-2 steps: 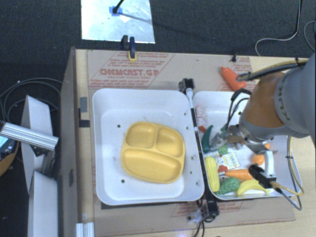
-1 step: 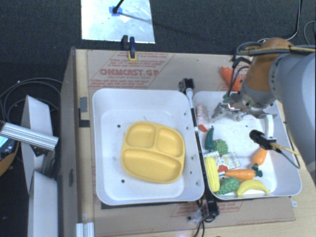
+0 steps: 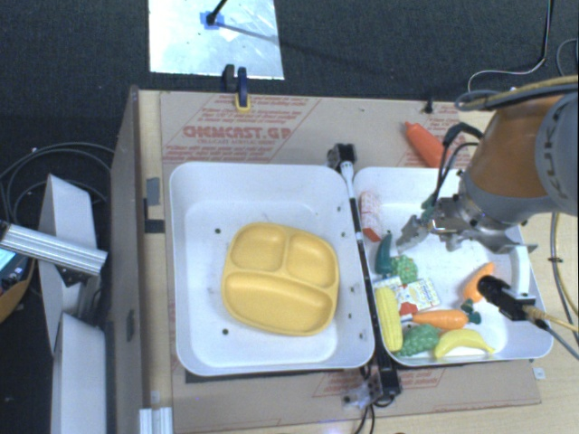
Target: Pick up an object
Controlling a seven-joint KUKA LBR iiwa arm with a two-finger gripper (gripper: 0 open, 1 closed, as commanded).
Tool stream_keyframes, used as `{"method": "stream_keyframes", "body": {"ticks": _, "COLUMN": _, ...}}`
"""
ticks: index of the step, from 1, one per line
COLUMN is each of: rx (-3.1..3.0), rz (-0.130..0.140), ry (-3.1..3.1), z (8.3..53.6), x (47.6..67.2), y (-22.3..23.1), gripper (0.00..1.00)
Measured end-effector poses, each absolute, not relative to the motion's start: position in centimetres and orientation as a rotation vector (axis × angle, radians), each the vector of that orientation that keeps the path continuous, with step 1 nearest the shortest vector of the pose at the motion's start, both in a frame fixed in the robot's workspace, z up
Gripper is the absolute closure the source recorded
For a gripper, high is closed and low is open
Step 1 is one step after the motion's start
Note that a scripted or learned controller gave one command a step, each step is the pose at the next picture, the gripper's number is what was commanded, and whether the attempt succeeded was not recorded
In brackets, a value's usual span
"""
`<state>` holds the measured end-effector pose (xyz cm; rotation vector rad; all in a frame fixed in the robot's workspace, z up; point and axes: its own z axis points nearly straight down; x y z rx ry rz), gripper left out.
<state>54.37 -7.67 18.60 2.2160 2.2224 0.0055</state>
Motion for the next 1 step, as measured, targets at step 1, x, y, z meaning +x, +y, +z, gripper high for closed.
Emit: {"method": "stream_keyframes", "body": {"ticks": 1, "rx": 2.213, "rz": 0.018, "ry": 2.221, "z": 10.04, "x": 53.92, "y": -8.26, "gripper": 0.0}}
